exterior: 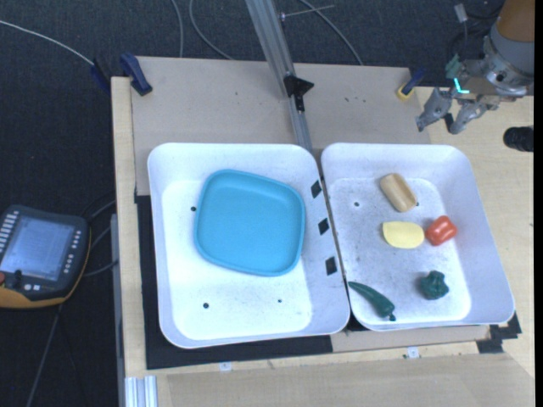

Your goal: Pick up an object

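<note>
A pale wooden bench (221, 100) stands on dark carpet strewn with cables, a handheld control pendant (38, 253) lying off to its left. Two shallow white bins sit side by side: the left bin (170, 312) holds a blue plate (250, 221), the right bin (479, 227) holds a tan bread roll (397, 192) with its long axis running diagonally from upper left to lower right, a yellow potato-like piece (402, 234) touching a red pepper (439, 230), a green broccoli piece (433, 286), and a dark green chili (373, 298) angled down to the right at the front rim. The gripper (451, 117) hovers above the bench beyond the right bin's far edge, fingers spread apart and holding nothing.
</note>
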